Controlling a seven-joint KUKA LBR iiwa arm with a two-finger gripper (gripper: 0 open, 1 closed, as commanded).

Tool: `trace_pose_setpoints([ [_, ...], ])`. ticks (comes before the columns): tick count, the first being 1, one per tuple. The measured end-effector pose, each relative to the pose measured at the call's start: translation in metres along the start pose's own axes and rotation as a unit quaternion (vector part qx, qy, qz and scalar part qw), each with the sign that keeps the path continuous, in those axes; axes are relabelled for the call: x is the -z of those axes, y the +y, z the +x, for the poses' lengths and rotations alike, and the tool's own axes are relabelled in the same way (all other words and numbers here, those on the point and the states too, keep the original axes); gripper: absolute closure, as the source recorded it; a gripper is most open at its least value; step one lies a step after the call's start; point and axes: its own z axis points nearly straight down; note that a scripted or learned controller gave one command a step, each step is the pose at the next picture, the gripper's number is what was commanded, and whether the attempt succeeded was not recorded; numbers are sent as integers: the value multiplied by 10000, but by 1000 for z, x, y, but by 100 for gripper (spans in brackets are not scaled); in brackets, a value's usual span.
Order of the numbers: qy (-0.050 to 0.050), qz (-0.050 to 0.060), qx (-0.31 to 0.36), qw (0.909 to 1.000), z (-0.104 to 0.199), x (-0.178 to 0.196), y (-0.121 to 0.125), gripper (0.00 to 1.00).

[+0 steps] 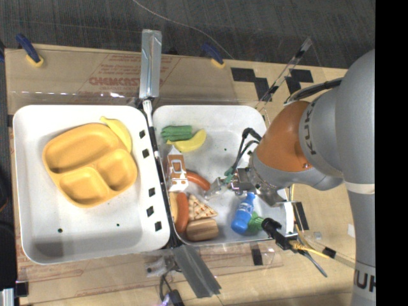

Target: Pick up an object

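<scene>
Two shallow white bins sit side by side on the bench. The left bin [38, 234] occupies the left-centre of the frame and holds a yellow divided tray [89, 163] in its upper half, with a yellow banana-shaped piece [120, 132] touching the tray's upper right edge; the lower half of this bin floor is bare.

The right bin [223, 116] lies at centre frame. Along its left wall, from top to bottom: a green bean-pod toy [176, 132], a yellow banana [192, 142] just beside it, an orange-and-white packet [176, 169], a red hot-dog sausage [197, 180], a second sausage [182, 210], a pizza-slice toy [201, 208] and a brown bread roll [203, 229] against the lower rim. A blue bottle [243, 214] lies tilted near the lower right of this bin, with a green object [256, 222] touching its lower end. The upper middle of the bin floor is open.

The arm enters from the right, its orange band [287, 145] covering the bin's right edge. The gripper [224, 182] sits low at mid-bin, between the red hot-dog sausage and the blue bottle, close to both. Whether its tips are spread or closed cannot be told, and nothing is seen between them.
</scene>
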Motion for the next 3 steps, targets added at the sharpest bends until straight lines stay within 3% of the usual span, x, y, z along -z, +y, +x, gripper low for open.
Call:
trace_pose_setpoints([
  [1,-48,-25,-468,9989,62,1,40,0],
  [2,-23,-4,-453,9990,64,10,40,100],
  [3,7,-11,-2509,9680,108,101,70,100],
])
